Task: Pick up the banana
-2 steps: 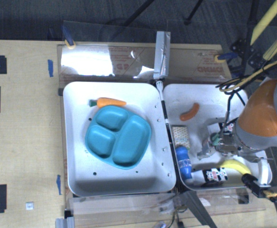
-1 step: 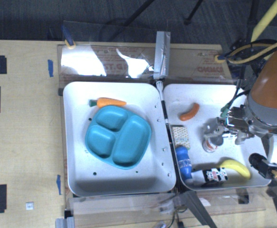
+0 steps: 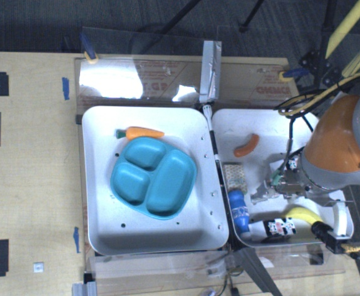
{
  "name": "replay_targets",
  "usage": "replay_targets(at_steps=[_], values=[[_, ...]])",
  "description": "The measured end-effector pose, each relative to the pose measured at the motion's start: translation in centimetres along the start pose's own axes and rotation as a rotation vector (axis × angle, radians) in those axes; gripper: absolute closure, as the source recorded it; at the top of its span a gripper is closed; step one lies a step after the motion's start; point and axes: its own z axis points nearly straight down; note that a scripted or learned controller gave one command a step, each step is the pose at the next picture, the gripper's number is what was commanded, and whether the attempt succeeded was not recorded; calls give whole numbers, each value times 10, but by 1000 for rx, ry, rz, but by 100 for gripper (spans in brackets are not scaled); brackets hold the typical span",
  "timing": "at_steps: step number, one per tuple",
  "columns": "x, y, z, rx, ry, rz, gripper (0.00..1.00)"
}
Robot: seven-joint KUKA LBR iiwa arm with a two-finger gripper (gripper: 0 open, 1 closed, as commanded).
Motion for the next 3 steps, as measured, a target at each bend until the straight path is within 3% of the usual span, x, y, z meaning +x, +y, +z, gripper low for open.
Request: replay_targets(at_steps=[1,2,3], values=[[-3,1,-115,-1,-1,623,0],[31,-1,-49,3,1,347,0],[-9,0,-45,3,1,207,0]])
